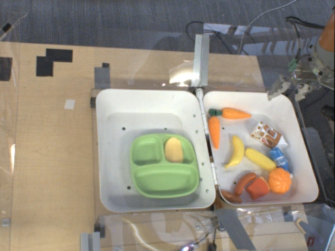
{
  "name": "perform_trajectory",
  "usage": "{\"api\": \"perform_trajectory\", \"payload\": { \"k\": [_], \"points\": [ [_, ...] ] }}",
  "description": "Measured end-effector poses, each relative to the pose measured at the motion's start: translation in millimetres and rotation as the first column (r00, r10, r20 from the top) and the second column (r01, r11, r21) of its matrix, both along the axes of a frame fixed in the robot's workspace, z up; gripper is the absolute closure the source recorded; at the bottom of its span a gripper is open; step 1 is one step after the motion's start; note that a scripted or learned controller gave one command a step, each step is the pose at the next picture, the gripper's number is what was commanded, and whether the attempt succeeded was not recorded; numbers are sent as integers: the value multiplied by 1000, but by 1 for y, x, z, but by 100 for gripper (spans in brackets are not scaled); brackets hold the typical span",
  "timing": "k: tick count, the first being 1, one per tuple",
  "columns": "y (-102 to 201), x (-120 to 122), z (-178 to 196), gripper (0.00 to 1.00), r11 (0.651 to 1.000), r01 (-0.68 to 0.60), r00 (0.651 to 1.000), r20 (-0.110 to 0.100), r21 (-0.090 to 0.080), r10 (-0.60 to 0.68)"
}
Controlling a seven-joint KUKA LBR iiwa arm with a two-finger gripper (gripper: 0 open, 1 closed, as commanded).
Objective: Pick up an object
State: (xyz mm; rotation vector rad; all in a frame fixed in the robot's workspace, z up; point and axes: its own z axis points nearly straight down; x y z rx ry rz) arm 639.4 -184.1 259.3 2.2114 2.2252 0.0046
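Wooden bench bears white bins.

Pale wooden bench top with black squares, dark grey ribbed floor beyond, cables trailing.
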Motion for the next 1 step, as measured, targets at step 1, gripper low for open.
{"api": "perform_trajectory", "payload": {
  "k": [1],
  "points": [
    [-12, -30, -133, 0, 972, 237, 972, -2, 1, -237]
  ]
}}
